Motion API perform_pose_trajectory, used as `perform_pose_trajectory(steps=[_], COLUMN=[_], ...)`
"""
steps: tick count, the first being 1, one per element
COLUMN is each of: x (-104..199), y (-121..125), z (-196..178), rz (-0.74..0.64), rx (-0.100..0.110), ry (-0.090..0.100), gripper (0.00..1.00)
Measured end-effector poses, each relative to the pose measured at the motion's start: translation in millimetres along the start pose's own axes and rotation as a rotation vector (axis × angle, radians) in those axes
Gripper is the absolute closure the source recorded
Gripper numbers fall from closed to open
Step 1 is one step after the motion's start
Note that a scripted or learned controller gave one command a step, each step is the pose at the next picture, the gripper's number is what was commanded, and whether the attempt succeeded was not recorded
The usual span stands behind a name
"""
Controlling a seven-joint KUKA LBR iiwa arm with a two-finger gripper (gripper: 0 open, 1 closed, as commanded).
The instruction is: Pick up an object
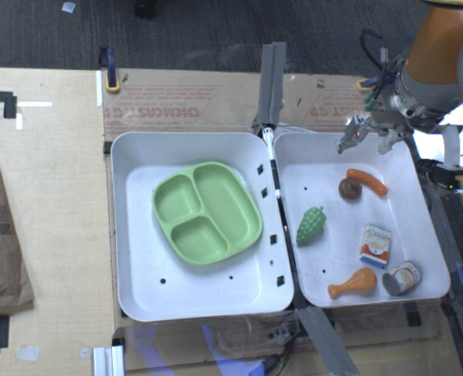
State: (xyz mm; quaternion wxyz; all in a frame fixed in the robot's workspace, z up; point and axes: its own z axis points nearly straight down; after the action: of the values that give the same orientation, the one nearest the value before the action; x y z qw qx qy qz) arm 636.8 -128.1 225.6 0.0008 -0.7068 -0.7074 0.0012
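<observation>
My gripper (367,141) hangs over the far edge of the right bin (325,159), its fingers spread open with nothing between them. Just below it in the bin lie an orange hot dog (368,182) and a brown ball (349,189) touching its left end. Further toward the front are a green bunch of grapes (311,225), a small carton (376,246), an orange drumstick (353,284) and a tin can (402,278) on its side.
The left bin (137,272) holds a green divided plate (207,212). A grey divider post (271,84) stands behind the seam between the bins. A brown paper bag (0,233) lies on the bench at the left.
</observation>
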Motion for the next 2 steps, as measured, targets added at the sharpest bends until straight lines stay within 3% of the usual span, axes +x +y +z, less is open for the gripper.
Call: perform_pose_trajectory(steps=[1, 2], x=[-56.1, -58.8], y=[-14.0, -16.9], z=[117.7, 131.2], rz=[0.068, 0.047], rx=[-0.005, -0.003], ry=[-0.001, 0.004], gripper=[0.00, 0.00])
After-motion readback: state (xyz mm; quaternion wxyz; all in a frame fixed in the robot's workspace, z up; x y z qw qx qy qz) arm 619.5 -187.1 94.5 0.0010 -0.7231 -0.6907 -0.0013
